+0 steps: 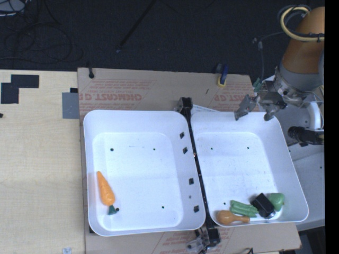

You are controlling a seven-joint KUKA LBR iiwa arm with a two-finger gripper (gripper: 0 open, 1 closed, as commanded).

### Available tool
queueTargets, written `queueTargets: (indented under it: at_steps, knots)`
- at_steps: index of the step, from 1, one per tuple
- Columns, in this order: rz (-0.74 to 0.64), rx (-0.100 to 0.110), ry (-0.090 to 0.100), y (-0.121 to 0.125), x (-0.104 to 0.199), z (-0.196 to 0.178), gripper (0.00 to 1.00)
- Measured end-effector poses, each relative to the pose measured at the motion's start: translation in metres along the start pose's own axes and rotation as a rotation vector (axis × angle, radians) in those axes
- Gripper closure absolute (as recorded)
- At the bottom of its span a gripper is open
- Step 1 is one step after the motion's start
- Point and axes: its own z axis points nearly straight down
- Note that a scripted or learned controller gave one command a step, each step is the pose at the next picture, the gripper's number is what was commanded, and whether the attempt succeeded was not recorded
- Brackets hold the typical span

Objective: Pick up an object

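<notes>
An orange toy carrot [105, 190] lies at the front left of the left bin [135, 121]. In the front right corner of the right bin [241, 144] sit a green pod-like toy [243, 208], a black block [262, 205], a green rounded piece [276, 199] and an orange pear-shaped toy [231, 217], close together. My gripper [256, 110] hangs over the far right rim of the right bin, well away from all of them. Its two fingers are spread apart with nothing between them.
Both bins rest on a cardboard sheet [159, 89] on the bench. A black divider strip with clips [192, 163] runs between the bins. A blue and yellow clamp [222, 75] holds the cardboard's far edge. Cables lie on the dark floor behind.
</notes>
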Motion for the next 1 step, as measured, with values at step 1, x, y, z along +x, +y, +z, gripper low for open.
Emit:
queueTargets:
  at_steps: [1]
  knots:
    - [-0.001, 0.0, 0.0, 0.0001, -0.0005, -0.0099, 1.0]
